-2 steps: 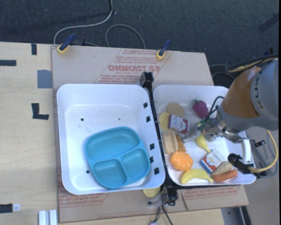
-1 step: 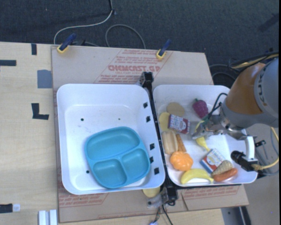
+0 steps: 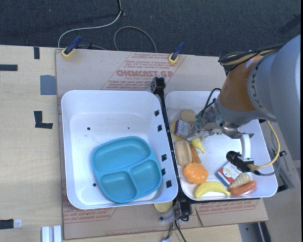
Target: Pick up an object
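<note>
The gripper [image 3: 199, 130] hangs low in the right bin [image 3: 266, 140], among toy food near a small yellow piece [image 3: 198, 145] (whether it grips anything, I cannot tell). A blue tray [image 3: 126, 168] lies in the left bin [image 3: 76, 110]; cardboard [image 3: 136, 72] underlies both.

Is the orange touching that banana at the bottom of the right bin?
Touching. In the camera view the orange sits right against the upper end of the banana, with no white bin floor showing between them.
</note>
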`<state>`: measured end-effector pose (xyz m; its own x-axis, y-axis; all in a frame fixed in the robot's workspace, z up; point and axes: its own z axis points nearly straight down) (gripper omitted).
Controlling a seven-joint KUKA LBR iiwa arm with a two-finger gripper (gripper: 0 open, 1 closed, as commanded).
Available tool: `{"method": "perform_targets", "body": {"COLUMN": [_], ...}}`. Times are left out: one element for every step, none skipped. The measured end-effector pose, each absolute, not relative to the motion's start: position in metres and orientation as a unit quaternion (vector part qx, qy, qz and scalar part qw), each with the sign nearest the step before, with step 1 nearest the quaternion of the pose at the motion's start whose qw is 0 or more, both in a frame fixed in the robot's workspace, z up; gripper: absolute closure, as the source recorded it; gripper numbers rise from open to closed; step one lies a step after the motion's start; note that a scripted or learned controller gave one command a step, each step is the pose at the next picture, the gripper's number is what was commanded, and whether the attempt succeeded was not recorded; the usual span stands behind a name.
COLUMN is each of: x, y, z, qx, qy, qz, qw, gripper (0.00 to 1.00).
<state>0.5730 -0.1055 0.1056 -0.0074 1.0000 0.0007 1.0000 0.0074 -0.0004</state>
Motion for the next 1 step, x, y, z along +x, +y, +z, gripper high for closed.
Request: {"method": "perform_targets", "body": {"x": [0.5467], "y": [-0.0292], "z": [0.1887], "qx": [-0.704], "qy": [-0.71], "qz": [-0.0019], "qw": [0.0], "gripper": [1.0]}}
